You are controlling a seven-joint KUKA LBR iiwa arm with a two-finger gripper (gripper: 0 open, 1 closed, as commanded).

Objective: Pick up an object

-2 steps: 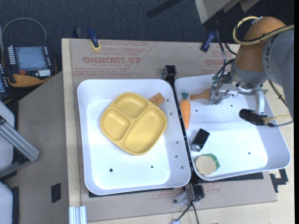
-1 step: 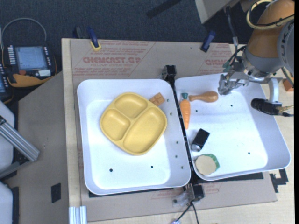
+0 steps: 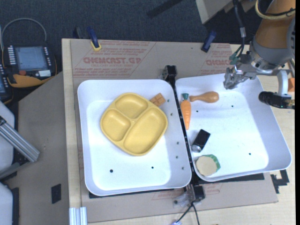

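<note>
Two faint red "CHEMCAST GP" prints on board (image 3: 112,60) behind bins.

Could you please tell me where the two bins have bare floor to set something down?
Right bin: the floor right of the carrot, black block and round slice is bare. Its left edge is crowded, and the gripper hangs over the wooden piece. Left bin: a bare strip runs below the yellow plate.

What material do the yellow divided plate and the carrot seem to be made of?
The yellow divided plate looks like moulded plastic, smooth and slightly glossy, with soft rounded rims. The carrot is probably a plastic toy: its orange is uniform and faintly shiny.
</note>
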